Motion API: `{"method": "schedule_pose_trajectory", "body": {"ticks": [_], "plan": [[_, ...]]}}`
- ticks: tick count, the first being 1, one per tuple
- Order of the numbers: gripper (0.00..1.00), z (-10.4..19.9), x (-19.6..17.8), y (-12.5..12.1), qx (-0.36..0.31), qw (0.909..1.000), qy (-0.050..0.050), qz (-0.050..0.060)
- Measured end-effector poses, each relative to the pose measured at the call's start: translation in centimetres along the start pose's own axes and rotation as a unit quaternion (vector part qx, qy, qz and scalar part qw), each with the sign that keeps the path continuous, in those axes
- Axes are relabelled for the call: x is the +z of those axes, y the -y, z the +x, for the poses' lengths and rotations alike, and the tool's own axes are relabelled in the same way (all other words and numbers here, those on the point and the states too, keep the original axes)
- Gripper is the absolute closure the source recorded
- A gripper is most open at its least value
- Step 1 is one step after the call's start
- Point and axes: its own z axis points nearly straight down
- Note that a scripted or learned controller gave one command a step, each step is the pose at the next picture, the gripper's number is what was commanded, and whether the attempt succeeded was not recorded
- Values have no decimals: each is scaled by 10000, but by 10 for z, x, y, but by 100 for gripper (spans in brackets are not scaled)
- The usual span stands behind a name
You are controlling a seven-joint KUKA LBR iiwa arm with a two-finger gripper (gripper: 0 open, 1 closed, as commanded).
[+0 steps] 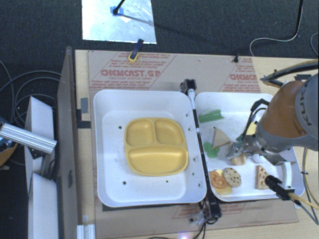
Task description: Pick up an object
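1. The bench (149, 68) is topped with a brown sheet of cardboard-like material, printed in red lettering, and it carries two shallow white bins side by side.
2. The left bin (109, 108) is smooth white plastic with rounded corners. A yellow tray (156, 146) lies flat in its middle; the tray is a rounded rectangle moulded into three compartments, two small ones at the far side and one long one at the near side.
3. The right bin (234, 106) holds a scatter of small toy-food pieces.
4. A green stick-shaped piece (210, 116) lies toward the far side of that bin, close to the divide between the bins.
5. A tan wedge (219, 138), triangular like a slice, lies below it, with a small green scrap (211, 151) just beside it.
6. At the near edge sit an orange round piece (218, 179), touching a speckled cookie-like disc (232, 176), and further right a reddish wedge shaped like a pizza slice (261, 177).
7. The arm comes in from the right, its wide orange band (281, 113) above a grey wrist.
8. The claw (238, 153) is low over the right bin, just beside the tan wedge. A pale beige lump (239, 159) lies right at its tip; I cannot tell whether the claw is clenched or released.
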Motion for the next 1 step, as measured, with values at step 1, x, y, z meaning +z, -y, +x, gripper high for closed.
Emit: {"method": "schedule_pose_trajectory", "body": {"ticks": [1], "plan": [[100,69,-94,-54,-41,10000,4,-32]]}}
